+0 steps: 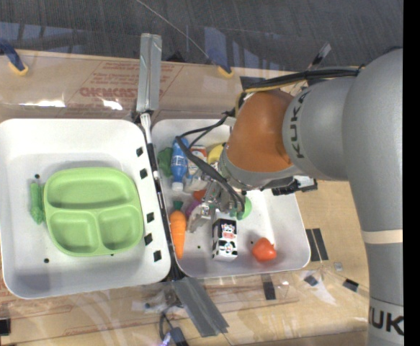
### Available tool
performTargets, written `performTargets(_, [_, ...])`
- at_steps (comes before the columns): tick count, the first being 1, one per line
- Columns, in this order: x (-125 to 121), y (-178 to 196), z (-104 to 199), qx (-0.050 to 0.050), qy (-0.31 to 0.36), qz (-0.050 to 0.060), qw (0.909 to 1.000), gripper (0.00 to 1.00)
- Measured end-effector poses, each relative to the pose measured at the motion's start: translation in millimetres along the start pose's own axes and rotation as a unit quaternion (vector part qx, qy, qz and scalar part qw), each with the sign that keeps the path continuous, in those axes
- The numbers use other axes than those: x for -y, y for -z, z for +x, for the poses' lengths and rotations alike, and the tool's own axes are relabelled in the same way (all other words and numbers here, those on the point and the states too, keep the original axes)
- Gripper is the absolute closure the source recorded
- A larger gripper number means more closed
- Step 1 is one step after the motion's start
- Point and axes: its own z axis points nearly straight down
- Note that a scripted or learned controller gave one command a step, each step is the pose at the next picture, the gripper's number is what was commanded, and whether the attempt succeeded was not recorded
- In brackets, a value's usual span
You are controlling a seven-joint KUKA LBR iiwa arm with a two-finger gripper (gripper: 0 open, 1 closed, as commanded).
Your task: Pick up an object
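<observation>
My gripper (pixel 211 206) hangs low in the middle of the right bin (pixel 290 231), under the orange wrist band. It is just above a small black-and-white cow-print carton (pixel 225 239) and beside an orange carrot (pixel 177 229) lying along the bin's left wall. A bit of purple (pixel 194 209) shows right at the gripper's left side. A blue-and-white bottle (pixel 180 161) lies to the upper left of the gripper. A red-orange rounded piece (pixel 264 250) sits near the bin's front right. Green (pixel 244 207) and yellow (pixel 214 152) pieces peek out from under the wrist.
The left bin (pixel 22 265) holds a light green divided plate (pixel 93 209) with a green piece (pixel 35 200) at its left edge. A grey divider bar (pixel 148 78) runs between the bins at the back. The arm covers the right bin's back right part.
</observation>
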Motion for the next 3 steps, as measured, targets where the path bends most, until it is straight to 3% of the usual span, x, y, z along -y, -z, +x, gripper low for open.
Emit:
performTargets(1, [33, -1, 67, -0.001, -0.007, 0.0, 1.0, 0.0])
performTargets(2, [10, -1, 63, 0.0, -0.061, -0.001, 0.9981, 0.0])
performTargets(3, [9, 8, 63, -0.001, -0.058, -0.001, 0.9983, 1.0])
